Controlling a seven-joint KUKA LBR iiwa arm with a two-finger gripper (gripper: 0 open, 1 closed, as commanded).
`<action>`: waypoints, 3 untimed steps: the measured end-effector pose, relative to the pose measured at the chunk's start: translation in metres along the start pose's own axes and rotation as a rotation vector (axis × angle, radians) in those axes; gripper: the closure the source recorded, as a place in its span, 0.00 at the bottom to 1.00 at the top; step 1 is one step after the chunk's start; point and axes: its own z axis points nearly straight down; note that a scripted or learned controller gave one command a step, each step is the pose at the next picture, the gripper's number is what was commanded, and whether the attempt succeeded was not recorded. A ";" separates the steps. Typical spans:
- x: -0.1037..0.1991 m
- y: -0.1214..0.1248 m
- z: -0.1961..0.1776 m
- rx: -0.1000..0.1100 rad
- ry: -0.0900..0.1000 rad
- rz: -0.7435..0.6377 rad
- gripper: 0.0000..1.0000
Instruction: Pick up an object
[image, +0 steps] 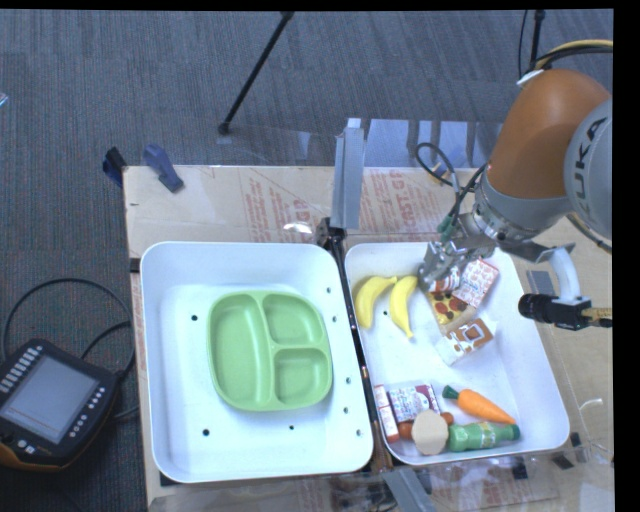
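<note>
In the right bin (553, 395), the gripper (441, 268) hangs over the pizza slice (447, 303), bananas (388, 299) just left of it, cartons (478, 282) right, carrot (480, 404) and bottle (482, 436) near the front, the green plate (268, 350) in the left bin (170, 330); the grip state I cannot tell.

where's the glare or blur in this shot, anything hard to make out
Camera view: even, soft light with faint shadows; a small bright glint sits on the upper rim of the left bin; the clear sheet behind the bins reflects light. The green tray and bananas read sharp; the claw is dark and cluttered against the snack packets, so its fingers are hard to read.
</note>
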 end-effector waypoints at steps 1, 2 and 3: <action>0.000 0.000 0.000 0.001 0.000 0.000 0.00; 0.013 0.033 0.003 0.002 0.000 0.138 0.00; -0.052 -0.009 0.092 0.004 0.002 0.095 0.00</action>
